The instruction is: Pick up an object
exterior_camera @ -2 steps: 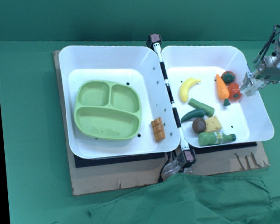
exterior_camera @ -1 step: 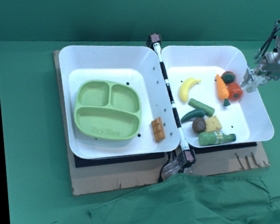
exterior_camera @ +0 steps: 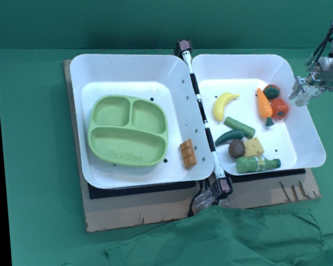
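Two bins (exterior_camera: 239,65): gripper (exterior_camera: 300,96) hovers beside tomato (exterior_camera: 279,108) and carrot (exterior_camera: 264,106).

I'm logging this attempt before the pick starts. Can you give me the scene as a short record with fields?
left bin: green divided plate; brown chocolate bar by its lower right corner
right bin: banana, carrot, tomato, two green vegetables, brown round item, cheese wedge, green bottle lying on its side
hand: above the right bin's right rim, holding nothing
task status: nothing picked up yet
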`<state>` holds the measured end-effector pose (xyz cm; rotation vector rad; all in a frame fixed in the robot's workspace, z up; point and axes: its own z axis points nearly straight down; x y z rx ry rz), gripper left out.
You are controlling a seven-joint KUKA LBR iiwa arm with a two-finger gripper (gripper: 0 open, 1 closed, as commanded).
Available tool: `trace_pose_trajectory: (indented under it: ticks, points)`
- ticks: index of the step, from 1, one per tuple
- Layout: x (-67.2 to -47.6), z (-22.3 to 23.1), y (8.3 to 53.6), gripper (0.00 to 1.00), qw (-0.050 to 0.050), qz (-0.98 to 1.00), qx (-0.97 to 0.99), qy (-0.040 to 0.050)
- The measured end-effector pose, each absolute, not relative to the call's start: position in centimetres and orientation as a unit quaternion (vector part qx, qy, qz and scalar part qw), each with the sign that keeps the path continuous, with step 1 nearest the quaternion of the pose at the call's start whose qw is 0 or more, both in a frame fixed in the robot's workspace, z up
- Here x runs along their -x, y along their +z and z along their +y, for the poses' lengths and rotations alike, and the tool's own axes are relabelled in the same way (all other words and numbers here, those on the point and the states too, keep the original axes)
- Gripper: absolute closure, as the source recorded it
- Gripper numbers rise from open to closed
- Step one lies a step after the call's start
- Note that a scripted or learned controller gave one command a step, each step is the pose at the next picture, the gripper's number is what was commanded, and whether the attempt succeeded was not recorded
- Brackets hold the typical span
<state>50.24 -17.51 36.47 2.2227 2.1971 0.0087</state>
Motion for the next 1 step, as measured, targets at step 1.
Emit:
trace_pose_trajectory:
  ticks: [1]
  points:
    - [-50.3, -17.63, 37.69, 1.0, 0.011, 0.702, -0.712, 0.0039]
